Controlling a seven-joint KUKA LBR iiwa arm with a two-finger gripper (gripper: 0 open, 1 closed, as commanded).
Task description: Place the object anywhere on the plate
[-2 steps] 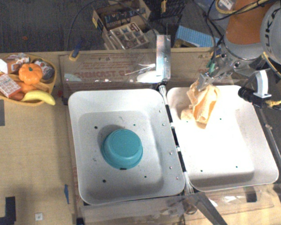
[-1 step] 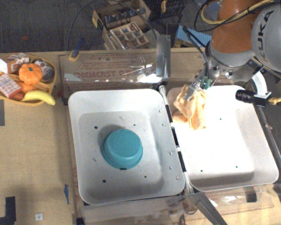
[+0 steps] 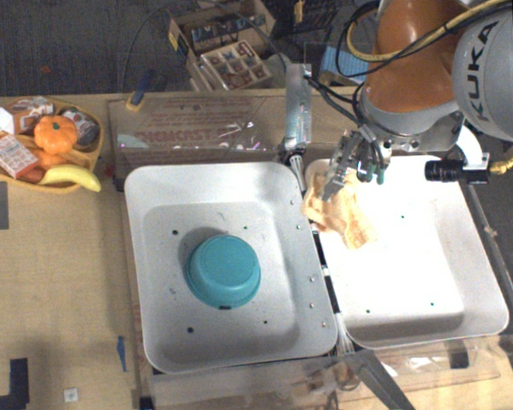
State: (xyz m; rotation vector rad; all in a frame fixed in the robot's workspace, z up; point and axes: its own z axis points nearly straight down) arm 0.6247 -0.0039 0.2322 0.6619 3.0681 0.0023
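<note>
A teal round plate (image 3: 224, 270) lies in the middle of the left bin (image 3: 153, 192). A tan, crumpled, soft-looking object (image 3: 341, 214) hangs over the left rim of the right bin (image 3: 431, 268), close to the gap between the bins. My gripper (image 3: 334, 185) reaches in from the upper right and is shut on the top of the tan object. The object's lower part dangles below the fingers. The plate sits to the lower left of the gripper, apart from it.
A basket of toy fruit (image 3: 43, 149) stands at the far left of the bench. Cardboard and a clear plastic sheet (image 3: 201, 130) lie behind the left bin. A metal post (image 3: 297, 112) stands between the bins at the back.
</note>
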